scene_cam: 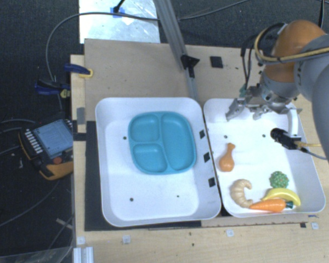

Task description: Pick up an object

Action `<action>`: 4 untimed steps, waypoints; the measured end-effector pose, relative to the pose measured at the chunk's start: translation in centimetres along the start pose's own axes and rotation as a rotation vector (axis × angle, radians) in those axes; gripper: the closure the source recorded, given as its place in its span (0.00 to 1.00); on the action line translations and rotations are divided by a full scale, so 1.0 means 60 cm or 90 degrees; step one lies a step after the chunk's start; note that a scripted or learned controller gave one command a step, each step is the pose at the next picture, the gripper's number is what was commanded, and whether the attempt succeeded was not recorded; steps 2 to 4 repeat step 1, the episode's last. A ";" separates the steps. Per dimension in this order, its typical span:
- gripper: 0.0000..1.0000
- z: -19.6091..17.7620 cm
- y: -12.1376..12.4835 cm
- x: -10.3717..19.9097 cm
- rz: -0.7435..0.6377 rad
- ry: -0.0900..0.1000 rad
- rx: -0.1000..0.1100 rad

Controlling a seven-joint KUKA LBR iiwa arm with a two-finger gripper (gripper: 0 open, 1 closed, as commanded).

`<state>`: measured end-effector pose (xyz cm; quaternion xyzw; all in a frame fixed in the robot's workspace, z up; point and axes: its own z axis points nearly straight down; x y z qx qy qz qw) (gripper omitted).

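Right bin (318, 193): drumstick (227, 158), croissant (241, 192), carrot (270, 205), banana (283, 196), broccoli (279, 178). Left bin (153, 207): blue plate (162, 142). Gripper (245, 112) at right bin's far edge, fingers spread, holding nothing.

Robotics lab, test-cell setup. Evidence: grey industrial arm (318, 64) with orange band reaching over a plywood bench (131, 64) that sits on dark carpet. Two white bins (115, 201) fixed side by side on the board. Contents are props, not real goods: blue divided plate (162, 142) in left bin; plastic toy food in right bin, namely drumstick (226, 158), croissant (240, 192), carrot (270, 205), banana (285, 196), broccoli (279, 178). Loose cables (60, 26) run across the floor. Clamps (71, 70) grip the bench's left edge. Handheld control pendant (48, 147) lies on the floor at left. Metal pole (172, 32) rises from the bench's back.
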<state>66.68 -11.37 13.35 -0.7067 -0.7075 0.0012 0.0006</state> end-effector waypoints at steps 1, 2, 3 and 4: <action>0.00 0.082 0.002 0.000 -0.001 0.000 -0.003; 0.00 0.082 0.002 0.000 -0.001 0.000 -0.003; 0.00 0.082 0.002 0.000 -0.001 0.000 -0.003; 0.00 0.082 0.002 0.000 -0.001 0.000 -0.003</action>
